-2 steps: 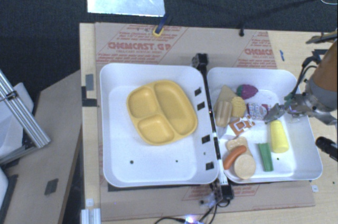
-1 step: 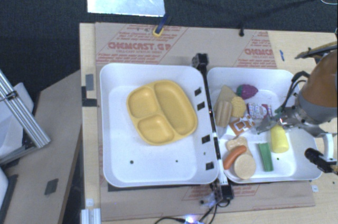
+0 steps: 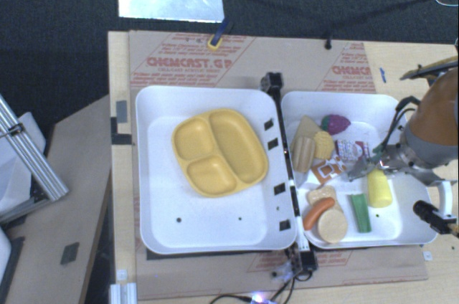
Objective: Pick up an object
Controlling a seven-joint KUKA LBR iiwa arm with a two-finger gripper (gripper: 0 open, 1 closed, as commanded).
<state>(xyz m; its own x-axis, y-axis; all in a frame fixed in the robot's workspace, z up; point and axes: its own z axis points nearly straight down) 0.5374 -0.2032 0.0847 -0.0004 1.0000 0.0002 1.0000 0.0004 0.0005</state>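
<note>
Bench (image 3: pixel 401 62) — two white bins (image 3: pixel 154 224)

We are looking at a robotics lab or test bench, not a home. Two shallow white plastic bins (image 3: pixel 154 152) sit side by side on a bare wooden bench (image 3: pixel 118 66) lined with a printed protective sheet (image 3: pixel 190 60). Dark carpet (image 3: pixel 57 8) surrounds it, loose black cables (image 3: pixel 344 8) trail across the floor, and aluminium framing rails (image 3: pixel 29 152) stand at the left. The toy plastic food pieces (image 3: pixel 326 213) are props.
</note>
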